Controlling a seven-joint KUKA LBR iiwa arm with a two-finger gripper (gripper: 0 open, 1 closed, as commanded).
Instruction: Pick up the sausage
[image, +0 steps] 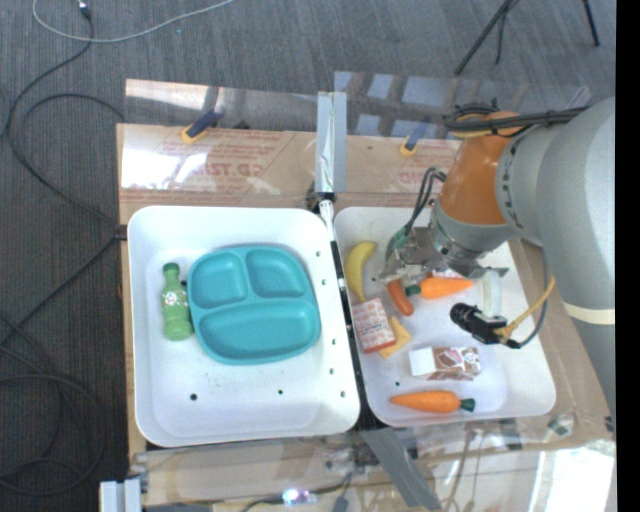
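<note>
The sausage (400, 298) is a short reddish piece lying in the right bin (530, 380), between a banana and a carrot. My gripper (398, 268) hangs low over the upper middle of that bin, its tip right above the sausage's upper end, touching it or nearly so. The wrist and its orange band cover the bin's upper right part.
Beside the sausage lie a banana (358, 268), a carrot (446, 288), a small red-and-white box (370, 324) and a yellow wedge (399, 336). A packet (446, 362) and a second carrot (430, 403) lie nearer the front. The left bin (230, 410) holds a teal divided plate (255, 304) and a green bottle (176, 302).
</note>
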